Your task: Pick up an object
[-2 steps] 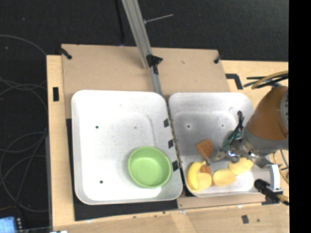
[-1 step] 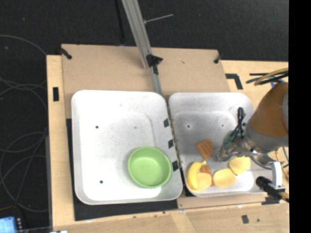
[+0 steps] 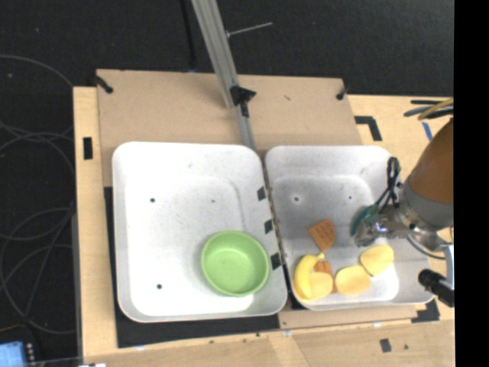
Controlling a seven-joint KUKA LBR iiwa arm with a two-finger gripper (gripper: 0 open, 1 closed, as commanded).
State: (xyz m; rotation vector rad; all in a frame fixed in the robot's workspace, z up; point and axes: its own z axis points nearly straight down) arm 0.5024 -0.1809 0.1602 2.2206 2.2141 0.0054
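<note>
Two shallow white bins sit side by side on the table (image 3: 191,105). The left bin (image 3: 153,189) holds a green bowl (image 3: 234,262), upright, near its front right corner and close to the divide between the bins.

The right bin (image 3: 321,170) holds the smaller items, all gathered along its front half. A brown, roughly square piece (image 3: 323,234) lies near the middle of the bin floor. In front of it, against the front wall, a yellow rounded item (image 3: 312,277) rests with a small orange bit (image 3: 323,266) touching its upper edge. Just to the right lies a yellow-orange disc-shaped piece (image 3: 353,280), and beside that, slightly farther back, a pale yellow piece (image 3: 377,259).

The arm (image 3: 435,174) reaches in from the right, its orange band above the right bin's right wall. The gripper (image 3: 368,226) hangs low over the right side of this bin, a teal-coloured part at its tip. The pale yellow piece lies just in front of that tip, very near it, and the brown piece lies just to its left. Whether the tip touches either one cannot be told, and nothing is seen held. The tip is too small and blurred to tell how it is set.

A grey metal bar (image 3: 218,44) slants down from the top toward the gap between the bins.
</note>
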